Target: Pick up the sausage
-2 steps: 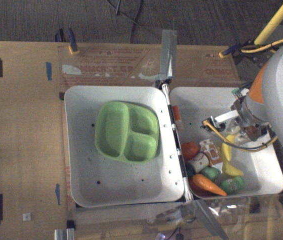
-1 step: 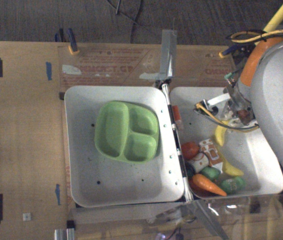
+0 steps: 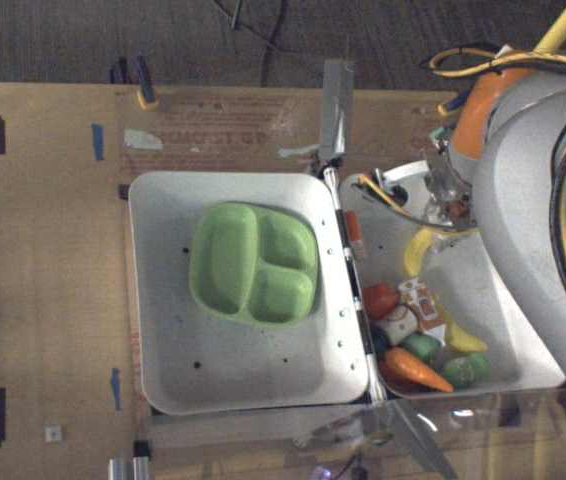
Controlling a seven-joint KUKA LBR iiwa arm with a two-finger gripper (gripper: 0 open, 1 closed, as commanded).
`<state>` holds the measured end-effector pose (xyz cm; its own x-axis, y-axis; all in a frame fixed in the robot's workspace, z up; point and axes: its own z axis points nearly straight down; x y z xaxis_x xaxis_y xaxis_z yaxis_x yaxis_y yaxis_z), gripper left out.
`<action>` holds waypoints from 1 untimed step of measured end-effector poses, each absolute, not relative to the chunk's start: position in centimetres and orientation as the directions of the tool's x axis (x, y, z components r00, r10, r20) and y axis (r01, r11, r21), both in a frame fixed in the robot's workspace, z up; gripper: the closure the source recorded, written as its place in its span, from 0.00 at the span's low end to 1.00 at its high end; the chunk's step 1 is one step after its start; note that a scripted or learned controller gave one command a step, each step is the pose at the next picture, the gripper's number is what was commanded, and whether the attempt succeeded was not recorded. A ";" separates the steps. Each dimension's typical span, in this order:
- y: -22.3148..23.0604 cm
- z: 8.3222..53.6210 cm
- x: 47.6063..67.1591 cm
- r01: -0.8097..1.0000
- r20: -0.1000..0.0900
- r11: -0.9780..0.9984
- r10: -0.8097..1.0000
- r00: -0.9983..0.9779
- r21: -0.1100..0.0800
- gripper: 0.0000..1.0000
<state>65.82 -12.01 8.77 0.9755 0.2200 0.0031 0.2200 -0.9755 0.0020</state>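
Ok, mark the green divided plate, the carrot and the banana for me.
green divided plate (image 3: 254, 264): camera view, on the central ridge between its compartments.
carrot (image 3: 418, 369): camera view, mid-length of its orange body.
banana (image 3: 418, 252): camera view, on the yellow curve below the wrist.

A small reddish-brown sausage (image 3: 354, 234) lies lengthwise along the right bin's left wall.

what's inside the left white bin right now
A green divided plate lies alone inside the left bin, its compartments bare. Whatever is beneath the plate is covered.
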 end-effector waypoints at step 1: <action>-5.5 18.5 65.1 0.202 0.002 -0.979 0.202 0.979 -0.001 1.00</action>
